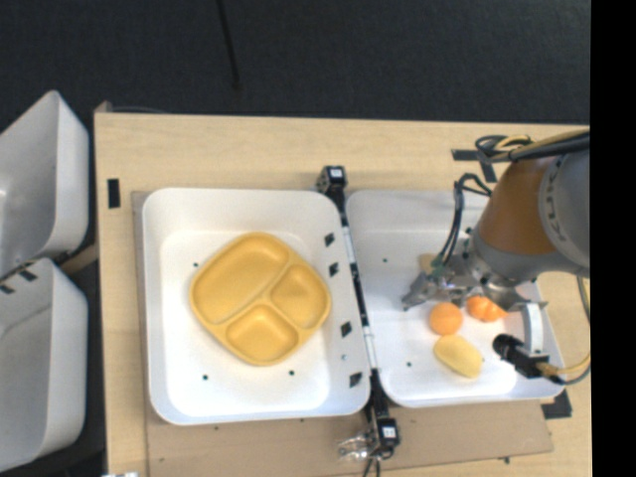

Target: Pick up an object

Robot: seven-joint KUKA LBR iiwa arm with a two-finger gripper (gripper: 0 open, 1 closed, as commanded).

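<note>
Two white bins sit on a wooden bench; end effector state unclear.

Grey, orange-banded arm reaches leftward, claw lowered.

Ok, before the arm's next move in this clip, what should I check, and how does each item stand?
1. Pincer over the right bin: ok.
2. Pickable things in that bin: ok, two orange balls and a yellow piece.
3. Something held in the pincer: cannot tell.
4. Balls apart from each other: cannot tell, the wrist overlaps one.
5. Yellow tray lying flat in the left bin, away from the arm: ok.
</note>
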